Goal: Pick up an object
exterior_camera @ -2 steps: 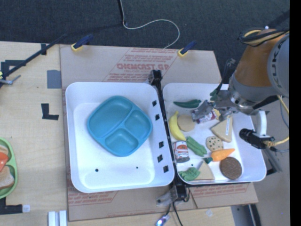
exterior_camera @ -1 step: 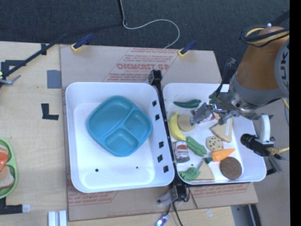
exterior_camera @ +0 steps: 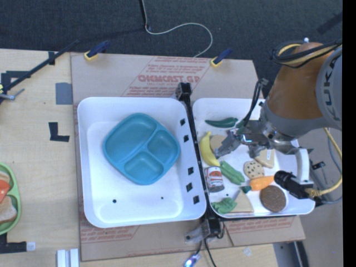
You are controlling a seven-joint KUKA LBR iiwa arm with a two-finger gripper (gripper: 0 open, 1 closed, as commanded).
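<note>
"KUKA" lettering on arm (exterior_camera: 334, 88)

Two white bins (exterior_camera: 89, 166). One blue plate (exterior_camera: 142, 148). One banana (exterior_camera: 208, 149). One can (exterior_camera: 214, 178). One carrot (exterior_camera: 261, 182). One green chilli (exterior_camera: 221, 122). Two cookies (exterior_camera: 252, 168).

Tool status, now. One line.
Tool: open, fingers spread, holding nothing, low over the right bin just beside the banana.
</note>
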